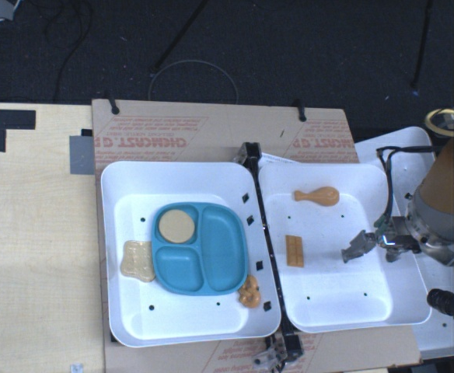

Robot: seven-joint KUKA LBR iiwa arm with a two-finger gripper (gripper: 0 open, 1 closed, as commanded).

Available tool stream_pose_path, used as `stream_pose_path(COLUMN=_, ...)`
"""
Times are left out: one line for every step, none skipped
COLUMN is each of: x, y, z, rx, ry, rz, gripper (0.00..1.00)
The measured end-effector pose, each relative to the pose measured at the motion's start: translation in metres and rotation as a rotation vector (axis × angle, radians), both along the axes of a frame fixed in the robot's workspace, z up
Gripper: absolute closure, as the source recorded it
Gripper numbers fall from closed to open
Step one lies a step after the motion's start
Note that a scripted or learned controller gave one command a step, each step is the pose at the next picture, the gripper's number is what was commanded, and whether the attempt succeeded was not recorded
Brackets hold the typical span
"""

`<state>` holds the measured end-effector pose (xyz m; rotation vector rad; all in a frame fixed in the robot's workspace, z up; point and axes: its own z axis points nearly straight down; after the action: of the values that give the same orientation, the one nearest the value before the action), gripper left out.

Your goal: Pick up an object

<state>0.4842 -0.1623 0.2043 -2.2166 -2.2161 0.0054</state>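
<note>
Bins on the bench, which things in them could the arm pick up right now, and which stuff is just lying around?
For the job:
gripper in the right bin
brown block
drumstick

Just lying about:
left bin
blue tray
round cracker in the tray
pale toast beside the tray
small brown piece
cardboard
</note>
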Motion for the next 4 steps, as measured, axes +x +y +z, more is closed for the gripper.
stream_pose_path(x=-0.003, y=0.001, z=-0.064, rx=0.001, ry=0.001, rz=0.0, gripper=0.0)
stream_pose_path(x=-0.003, y=0.001, z=-0.117, rx=-0.001, ry=-0.004, rz=-0.001, gripper=0.0)
stream_pose_path(x=-0.003, y=0.0, z=-0.105, rx=-0.001, ry=-0.004, rz=-0.006, gripper=1.0)
stream_pose_path(x=0.005, y=-0.003, z=-0.06, rx=-0.003, ry=-0.009, rz=0.002, gripper=1.0)
